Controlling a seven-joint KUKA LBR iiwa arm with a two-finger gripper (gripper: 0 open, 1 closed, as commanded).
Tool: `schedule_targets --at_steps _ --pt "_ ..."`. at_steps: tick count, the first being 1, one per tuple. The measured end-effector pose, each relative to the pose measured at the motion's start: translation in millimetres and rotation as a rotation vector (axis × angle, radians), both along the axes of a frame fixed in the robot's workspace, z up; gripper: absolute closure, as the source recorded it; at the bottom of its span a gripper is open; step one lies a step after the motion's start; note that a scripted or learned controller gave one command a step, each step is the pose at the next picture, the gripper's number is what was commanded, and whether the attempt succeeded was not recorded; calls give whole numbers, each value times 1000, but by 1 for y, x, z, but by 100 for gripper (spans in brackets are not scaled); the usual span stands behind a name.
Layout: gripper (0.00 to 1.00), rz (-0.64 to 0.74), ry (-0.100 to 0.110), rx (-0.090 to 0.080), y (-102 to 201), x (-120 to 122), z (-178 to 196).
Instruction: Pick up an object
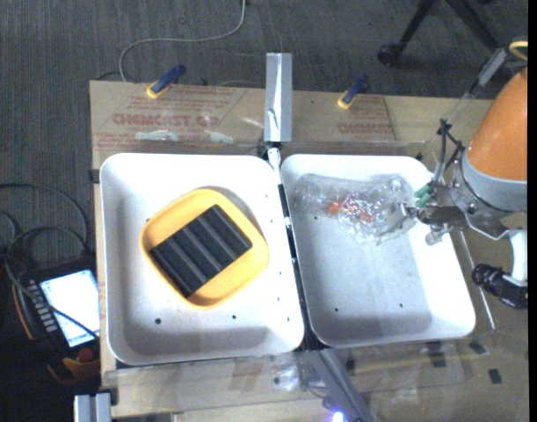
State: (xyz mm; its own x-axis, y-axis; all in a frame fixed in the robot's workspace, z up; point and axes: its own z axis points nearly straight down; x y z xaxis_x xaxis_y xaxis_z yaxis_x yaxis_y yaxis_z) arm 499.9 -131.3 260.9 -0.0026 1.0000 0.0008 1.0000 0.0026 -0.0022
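From above, the gripper [424,207] sits at the right bin's [387,310] three-o'clock rim; whether it's open I can't tell. The clear plastic bag [356,202] lies just at its nine o'clock, in the bin's upper half. A yellow tray [206,246] fills the left bin [127,192].

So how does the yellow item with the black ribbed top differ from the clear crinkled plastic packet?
The yellow block with black ribbed top is opaque, solid-looking and evenly shaped; the clear crinkled plastic packet is see-through, rumpled and irregular, with small orange bits inside. The block lies in the left white bin, mid-floor, turned at a slant; the packet lies in the right white bin, near its far wall. Each is alone in its bin.
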Motion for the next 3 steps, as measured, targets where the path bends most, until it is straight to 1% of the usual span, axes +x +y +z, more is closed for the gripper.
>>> schedule_targets --at_steps 1,2,3 --pt "0 -4 0 0 34 68 -31" --pt "0 54 0 -3 -4 113 -91" --pt "0 156 -2 -2 11 140 -131"
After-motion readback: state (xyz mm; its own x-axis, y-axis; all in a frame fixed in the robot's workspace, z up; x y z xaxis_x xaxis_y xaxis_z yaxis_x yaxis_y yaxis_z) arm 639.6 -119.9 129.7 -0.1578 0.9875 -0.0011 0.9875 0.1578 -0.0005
